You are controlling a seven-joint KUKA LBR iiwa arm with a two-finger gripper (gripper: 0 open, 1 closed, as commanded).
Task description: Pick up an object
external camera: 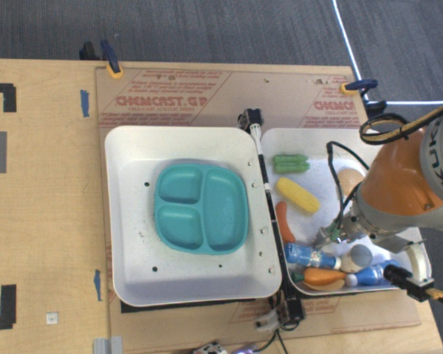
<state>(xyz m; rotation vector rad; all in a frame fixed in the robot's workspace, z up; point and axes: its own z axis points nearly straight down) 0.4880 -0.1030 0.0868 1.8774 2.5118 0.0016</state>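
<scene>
The right bin (310, 133) holds a green pod (290, 163), a yellow corn cob (297, 195), a red-orange sausage shape (283, 222), a blue bottle (303, 256), an orange piece (323, 276) and a peach-coloured round item (348, 179). My gripper (334, 234) reaches down into this bin from the right, just above the blue bottle and to the right of the sausage shape. Nothing shows plainly between its tips. The arm's orange band (395, 186) hides the bin's right half.
The left bin (118, 198) carries a teal divided plate (201, 207). A second blue item (369, 275) and a grey round cap (360, 255) lie at the right bin's front. Black cables (384, 124) loop above the arm. Clamps sit on the cardboard's far edge.
</scene>
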